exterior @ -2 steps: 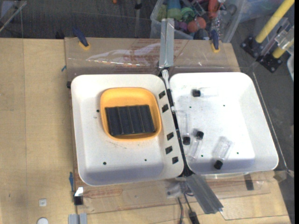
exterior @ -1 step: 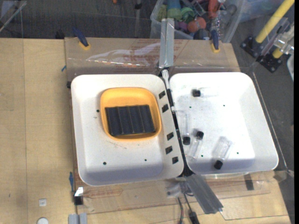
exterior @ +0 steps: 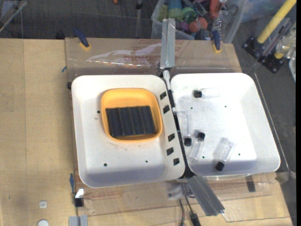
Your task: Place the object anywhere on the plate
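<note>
Orange plastic marks the plate [exterior: 131, 94], which sits inside the left white bin [exterior: 94, 166], nearer that bin's far edge than its near one. A black ribbed slab [exterior: 130, 121], the task's object, lies flat on the plate with its grooves running front to back. It covers most of the plate's floor and leaves the rim bare all round.

Right of the plate, past a divider [exterior: 170, 126] lined with small black tabs, stands the right white bin [exterior: 247, 102]. Several small clear vials with black caps [exterior: 200, 136] lie scattered on its floor. One vial [exterior: 197, 94] rests level with the plate's far rim, and the others lie toward the bin's near edge.

Beyond the plate, a clear tub of coloured toys [exterior: 197, 8] stands past the far edge of the wooden counter [exterior: 33, 126]. Two blue clamps [exterior: 83, 42] grip a clear sheet lying behind the bins.

Whether the gripper is spread or pressed together cannot be told from this view.
</note>
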`<state>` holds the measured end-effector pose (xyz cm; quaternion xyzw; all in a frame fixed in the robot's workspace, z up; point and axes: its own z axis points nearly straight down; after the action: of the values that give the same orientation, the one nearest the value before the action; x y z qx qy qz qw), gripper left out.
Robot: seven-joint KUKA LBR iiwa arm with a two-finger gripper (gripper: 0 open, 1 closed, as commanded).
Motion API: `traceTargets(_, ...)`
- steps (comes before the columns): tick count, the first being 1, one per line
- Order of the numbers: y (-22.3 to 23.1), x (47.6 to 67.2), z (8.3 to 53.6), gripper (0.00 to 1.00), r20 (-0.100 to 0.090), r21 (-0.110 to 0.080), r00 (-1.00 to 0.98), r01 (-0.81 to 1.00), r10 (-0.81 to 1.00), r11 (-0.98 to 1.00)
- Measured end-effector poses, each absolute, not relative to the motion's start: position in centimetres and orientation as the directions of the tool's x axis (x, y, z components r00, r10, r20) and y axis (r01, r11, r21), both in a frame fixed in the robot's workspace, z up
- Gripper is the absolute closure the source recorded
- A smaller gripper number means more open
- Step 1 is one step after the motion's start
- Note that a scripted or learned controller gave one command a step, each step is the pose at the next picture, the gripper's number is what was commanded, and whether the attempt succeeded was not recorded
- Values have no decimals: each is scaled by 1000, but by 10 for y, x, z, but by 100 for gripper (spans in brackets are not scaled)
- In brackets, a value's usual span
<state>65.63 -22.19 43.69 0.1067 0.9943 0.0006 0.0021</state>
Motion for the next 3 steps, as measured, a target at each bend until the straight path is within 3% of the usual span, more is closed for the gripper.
traceTargets(1, -221, 661, 437, 100, -9, 0, -1000, -3, -3, 1000)
traceTargets(2, -224, 667, 437, 100, -11, 0, -999, 48, 48, 999)
traceTargets(3, -222, 665, 437, 100, -8, -1, -946, -323, -323, 946)
